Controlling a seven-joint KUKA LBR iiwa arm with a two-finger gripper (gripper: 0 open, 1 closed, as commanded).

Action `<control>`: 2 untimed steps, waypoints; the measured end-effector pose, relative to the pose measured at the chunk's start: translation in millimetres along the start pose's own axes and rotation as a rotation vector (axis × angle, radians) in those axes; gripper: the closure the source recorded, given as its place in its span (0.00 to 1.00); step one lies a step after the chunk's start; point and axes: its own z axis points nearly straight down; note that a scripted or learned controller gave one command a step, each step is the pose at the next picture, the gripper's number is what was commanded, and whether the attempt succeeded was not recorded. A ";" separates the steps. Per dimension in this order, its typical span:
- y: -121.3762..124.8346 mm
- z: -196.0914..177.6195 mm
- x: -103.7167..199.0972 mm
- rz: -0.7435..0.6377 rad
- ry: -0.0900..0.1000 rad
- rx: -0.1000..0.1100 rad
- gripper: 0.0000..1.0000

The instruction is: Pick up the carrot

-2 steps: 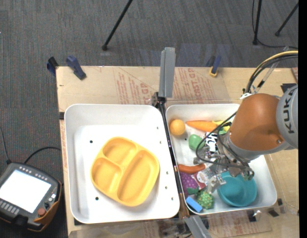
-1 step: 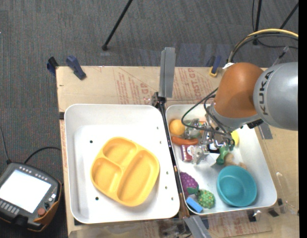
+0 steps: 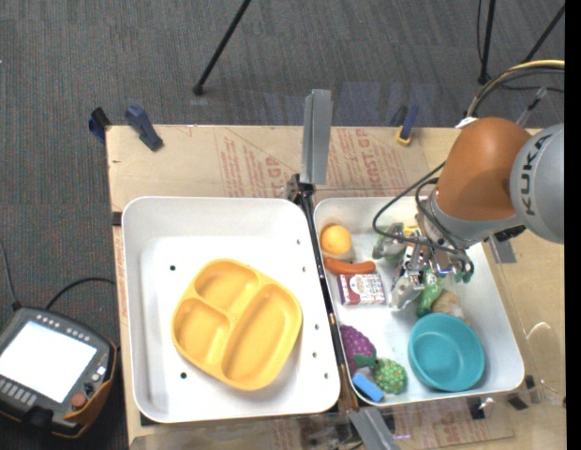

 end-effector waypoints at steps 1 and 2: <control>19.1 -75.4 53.2 -0.031 -0.005 0.001 0.00; 99.4 -100.3 15.2 -0.171 -0.001 -0.002 0.00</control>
